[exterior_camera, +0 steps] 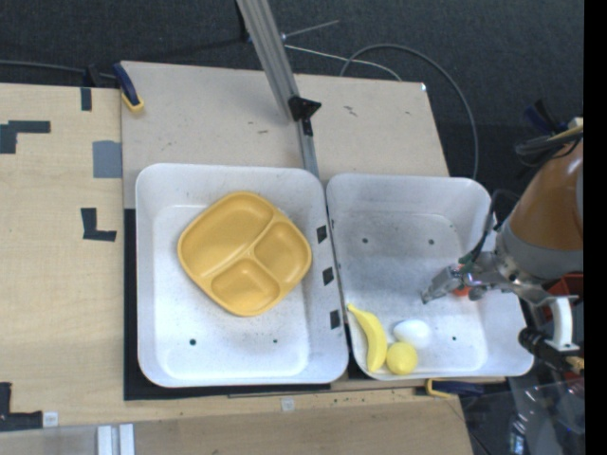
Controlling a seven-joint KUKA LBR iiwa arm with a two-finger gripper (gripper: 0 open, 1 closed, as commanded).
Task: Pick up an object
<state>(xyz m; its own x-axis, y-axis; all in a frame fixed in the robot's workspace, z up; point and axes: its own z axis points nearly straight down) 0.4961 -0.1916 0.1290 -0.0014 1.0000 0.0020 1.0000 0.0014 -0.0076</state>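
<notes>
In the right bin, near its front edge, lie a yellow banana, a white egg-shaped object and a small yellow lemon-like ball, close together. My gripper hovers at the bin's right side, above and to the right of the white object, apart from all three. Its grey fingers point left, and something small and orange-red shows near their base. I cannot tell whether anything sits between the fingers.
The left bin holds a yellow divided plate. A metal pole slants down to the seam between the bins. Cables run over the bench behind the right bin.
</notes>
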